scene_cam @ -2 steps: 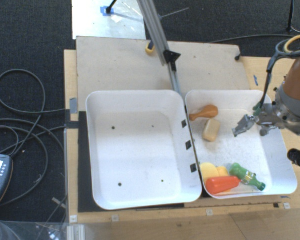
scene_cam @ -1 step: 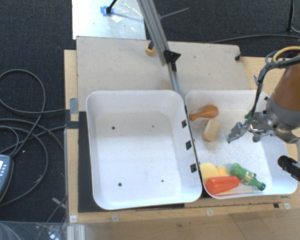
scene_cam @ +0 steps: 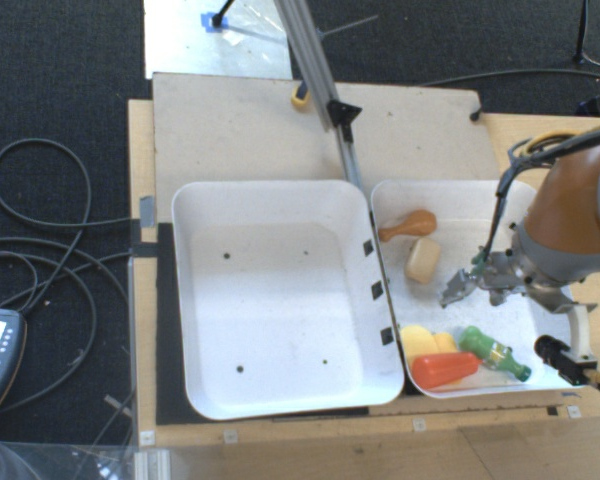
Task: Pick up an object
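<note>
The toys sit in the right bin (scene_cam: 450, 200) on the desk. The end effector (scene_cam: 460, 288) hangs over the middle of that bin, with nothing in it, and I cannot tell if it is open or closed. Just beside it lies a pale block (scene_cam: 423, 260), near a brown drumstick (scene_cam: 410, 226). The block looks light and stiff (probably easy to pinch on its flat sides). The green bottle (scene_cam: 495, 352) and red pepper (scene_cam: 444, 369) look smooth and might slip.
</note>
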{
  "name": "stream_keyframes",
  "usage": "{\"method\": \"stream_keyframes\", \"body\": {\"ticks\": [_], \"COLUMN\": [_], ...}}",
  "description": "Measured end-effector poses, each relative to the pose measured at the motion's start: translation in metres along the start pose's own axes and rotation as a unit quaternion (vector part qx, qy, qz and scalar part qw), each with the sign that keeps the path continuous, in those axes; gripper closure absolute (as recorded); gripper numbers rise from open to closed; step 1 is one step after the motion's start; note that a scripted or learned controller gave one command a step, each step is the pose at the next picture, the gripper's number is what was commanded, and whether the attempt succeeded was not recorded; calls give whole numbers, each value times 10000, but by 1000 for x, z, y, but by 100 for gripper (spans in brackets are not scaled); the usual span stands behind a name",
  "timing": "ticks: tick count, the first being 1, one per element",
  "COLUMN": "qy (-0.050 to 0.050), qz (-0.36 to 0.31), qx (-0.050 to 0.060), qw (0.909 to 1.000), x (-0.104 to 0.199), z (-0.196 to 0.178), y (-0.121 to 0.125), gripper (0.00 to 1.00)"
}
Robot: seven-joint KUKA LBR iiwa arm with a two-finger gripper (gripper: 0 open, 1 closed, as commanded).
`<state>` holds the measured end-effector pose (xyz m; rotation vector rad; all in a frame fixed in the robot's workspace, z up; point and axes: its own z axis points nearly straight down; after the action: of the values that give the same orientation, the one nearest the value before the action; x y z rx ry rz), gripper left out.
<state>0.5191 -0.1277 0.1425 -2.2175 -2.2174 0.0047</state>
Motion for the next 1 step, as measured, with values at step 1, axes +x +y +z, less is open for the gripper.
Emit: {"method": "stream_keyframes", "body": {"ticks": [1], "qy": [-12], "qz": [-2], "qx": [-51], "qw": [10000], "x": [-1], "z": [-14], "y": [3], "gripper": [100]}}
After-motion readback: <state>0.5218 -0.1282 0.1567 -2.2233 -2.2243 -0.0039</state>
